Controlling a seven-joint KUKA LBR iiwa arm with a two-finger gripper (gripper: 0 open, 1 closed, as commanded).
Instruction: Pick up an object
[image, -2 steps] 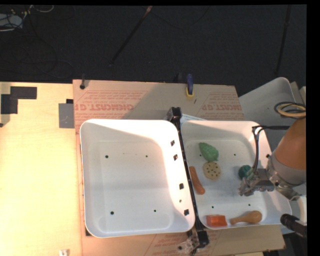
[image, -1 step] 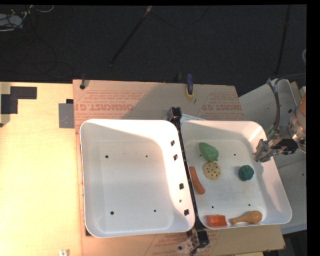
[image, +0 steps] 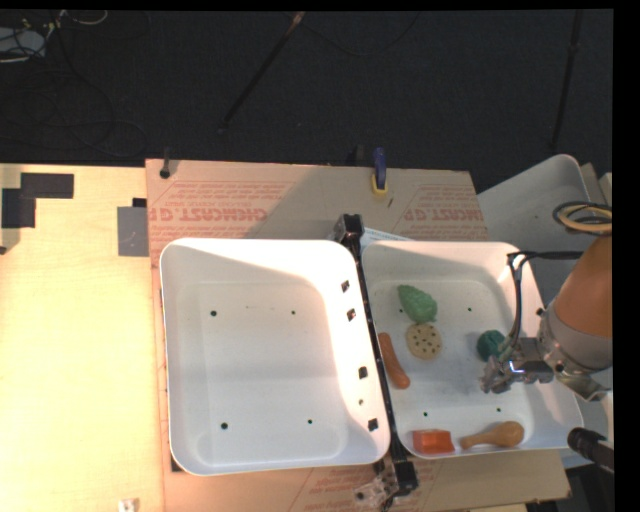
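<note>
Your jaws (image: 497, 380) sit just below the teal ball (image: 490, 344) in the right bin (image: 455, 257); can't tell their gap. Cookie (image: 424, 341), carrot (image: 393, 361) further left.

Mirrored red lettering on cardboard (image: 430, 200), unreadable

You saw the arm (image: 585, 310) as a rounded grey body with a broad orange band above the wrist. A black cable (image: 517, 290) looped along it, and the pincer (image: 503, 375) was small, of silvery metal with dark parts.
</note>
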